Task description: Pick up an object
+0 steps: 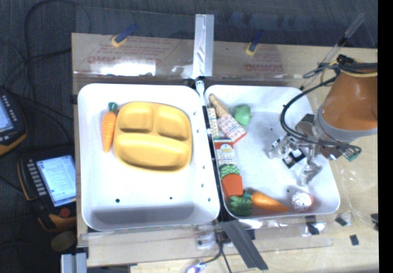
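The metal two-finger pincer (pixel 293 156) hangs low over the right half of the right-hand shallow white plastic bin (pixel 270 97), its pieces splayed over the white floor. Nothing can be seen between them, but the parts are small and tangled with black cable, so how far it stands open cannot be told. Above it the grey arm with its orange band (pixel 350 103) comes in from the right edge, leaning down and leftward; its upper part is cut off by the frame, and a black cable loops from it toward the pincer.

Just near of the pincer, in the near right corner of that bin, lies a small white speckled egg-like ball (pixel 301 200), apart from the metal. To its left rests an orange toy carrot (pixel 267 202), touching a dark green leafy toy (pixel 241 203). Along the bin's left wall stand an orange-red block (pixel 231 184), a printed white carton (pixel 225 154), a red-edged snack packet (pixel 228 126) and a round green toy (pixel 243 115); their labels are too small to read.

The left-hand white bin (pixel 92 204) holds a yellow divided plastic tray (pixel 153 135), with a second orange toy carrot (pixel 108 129) just left of it.
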Available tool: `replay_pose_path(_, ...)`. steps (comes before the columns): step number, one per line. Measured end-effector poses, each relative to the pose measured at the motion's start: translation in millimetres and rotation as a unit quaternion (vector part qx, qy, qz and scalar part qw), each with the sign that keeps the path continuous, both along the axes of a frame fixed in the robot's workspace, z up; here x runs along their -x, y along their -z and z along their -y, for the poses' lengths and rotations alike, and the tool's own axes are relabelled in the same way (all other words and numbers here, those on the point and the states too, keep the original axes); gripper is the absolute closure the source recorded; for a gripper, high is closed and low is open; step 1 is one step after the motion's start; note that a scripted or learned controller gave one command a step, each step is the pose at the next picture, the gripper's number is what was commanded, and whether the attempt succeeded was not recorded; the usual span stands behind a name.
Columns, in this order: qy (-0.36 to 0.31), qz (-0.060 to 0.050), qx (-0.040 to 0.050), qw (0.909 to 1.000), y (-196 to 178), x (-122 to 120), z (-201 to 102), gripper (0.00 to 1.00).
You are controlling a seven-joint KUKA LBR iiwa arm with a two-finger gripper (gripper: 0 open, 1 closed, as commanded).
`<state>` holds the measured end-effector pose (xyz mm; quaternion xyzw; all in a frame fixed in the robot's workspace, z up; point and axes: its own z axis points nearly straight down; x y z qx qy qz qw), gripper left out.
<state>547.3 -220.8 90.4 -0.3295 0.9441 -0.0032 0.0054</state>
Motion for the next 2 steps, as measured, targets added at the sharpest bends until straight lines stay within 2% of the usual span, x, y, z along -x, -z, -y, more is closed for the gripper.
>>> replay_pose_path(1, 0.07, 0.002, -0.0006, 0.9976, 0, 4, -32, 0.0)
replay_pose_path(2, 0.049, 0.003, 0.0003, 0.9988, -1, 34, 3, 0.0)
